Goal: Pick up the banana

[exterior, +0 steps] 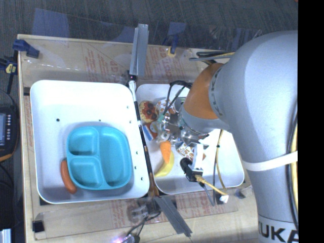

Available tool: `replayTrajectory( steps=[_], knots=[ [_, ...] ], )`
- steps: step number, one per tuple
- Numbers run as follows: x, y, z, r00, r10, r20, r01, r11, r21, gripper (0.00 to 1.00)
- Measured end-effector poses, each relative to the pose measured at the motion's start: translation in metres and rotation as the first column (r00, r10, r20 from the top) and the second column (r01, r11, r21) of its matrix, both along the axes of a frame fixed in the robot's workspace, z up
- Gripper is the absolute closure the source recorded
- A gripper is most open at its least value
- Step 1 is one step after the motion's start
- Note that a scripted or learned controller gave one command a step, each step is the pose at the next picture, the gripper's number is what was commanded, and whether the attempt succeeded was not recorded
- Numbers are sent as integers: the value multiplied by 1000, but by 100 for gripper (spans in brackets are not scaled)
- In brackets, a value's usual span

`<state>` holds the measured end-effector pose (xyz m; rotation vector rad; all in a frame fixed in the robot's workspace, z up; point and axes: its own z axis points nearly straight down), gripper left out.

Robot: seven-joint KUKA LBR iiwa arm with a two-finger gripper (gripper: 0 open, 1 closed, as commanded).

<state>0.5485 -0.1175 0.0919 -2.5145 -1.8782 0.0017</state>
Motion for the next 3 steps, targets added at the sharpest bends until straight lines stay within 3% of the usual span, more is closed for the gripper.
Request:
replayTrajectory(
  steps=[3],
  knots=[
    [-2,2,26,1000,21,-13,-21,1000,7,100]
  ],
)
